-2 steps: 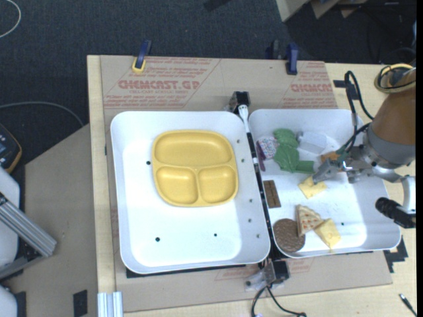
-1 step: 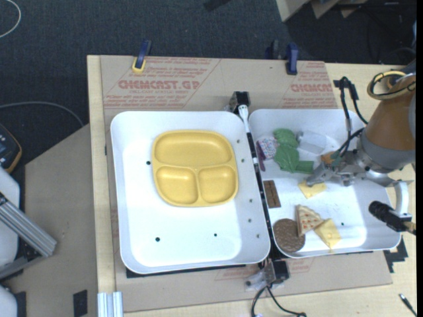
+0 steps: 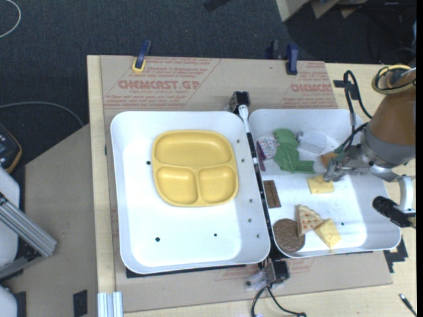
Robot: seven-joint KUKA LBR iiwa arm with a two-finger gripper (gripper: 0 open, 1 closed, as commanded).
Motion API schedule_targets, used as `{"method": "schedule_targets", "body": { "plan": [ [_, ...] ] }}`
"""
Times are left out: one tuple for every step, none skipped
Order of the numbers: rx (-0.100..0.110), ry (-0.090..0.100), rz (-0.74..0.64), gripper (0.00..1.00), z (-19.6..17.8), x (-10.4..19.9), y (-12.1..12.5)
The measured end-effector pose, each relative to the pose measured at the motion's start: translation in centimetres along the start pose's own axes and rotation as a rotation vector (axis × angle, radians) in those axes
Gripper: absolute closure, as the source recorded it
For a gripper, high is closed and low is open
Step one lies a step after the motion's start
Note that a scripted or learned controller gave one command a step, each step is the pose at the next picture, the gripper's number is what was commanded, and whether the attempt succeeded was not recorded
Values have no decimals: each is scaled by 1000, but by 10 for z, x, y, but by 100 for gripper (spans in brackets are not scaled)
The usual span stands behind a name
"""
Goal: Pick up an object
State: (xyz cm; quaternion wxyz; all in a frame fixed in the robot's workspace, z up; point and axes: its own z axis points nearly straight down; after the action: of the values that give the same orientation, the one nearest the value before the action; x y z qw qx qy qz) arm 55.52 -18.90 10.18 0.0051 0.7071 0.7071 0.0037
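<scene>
White plastic, two shallow bins side by side on my tabletop [image 3: 198, 84], seen from above at a slant. My left bin [image 3: 132, 197] holds a yellow divided tray [image 3: 195, 166]. My right bin [image 3: 370, 240] holds the clutter: a green toy [image 3: 289, 152], a yellow cheese block [image 3: 321, 185], a sandwich wedge [image 3: 306, 218], a second cheese wedge [image 3: 328, 232], a brown cookie [image 3: 288, 236] and a small brown bar [image 3: 271, 193].

My arm comes in from the right, and the end effector [image 3: 335, 167] sits low over the right bin's upper middle. I cannot tell its state (the tips are a small dark blur at this size), and I see nothing held.

For the coming move, the cheese block looks the likeliest target: it lies just beside the end effector, towards the near rim and slightly left. It is squarish, its slightly longer side running left to right. The green toy lies a little farther off, to the left.
</scene>
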Motion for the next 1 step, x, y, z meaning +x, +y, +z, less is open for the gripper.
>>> {"method": "schedule_targets", "body": {
  "plan": [
    [7,-1,1,100,-54,-5,-8]
  ]
}}
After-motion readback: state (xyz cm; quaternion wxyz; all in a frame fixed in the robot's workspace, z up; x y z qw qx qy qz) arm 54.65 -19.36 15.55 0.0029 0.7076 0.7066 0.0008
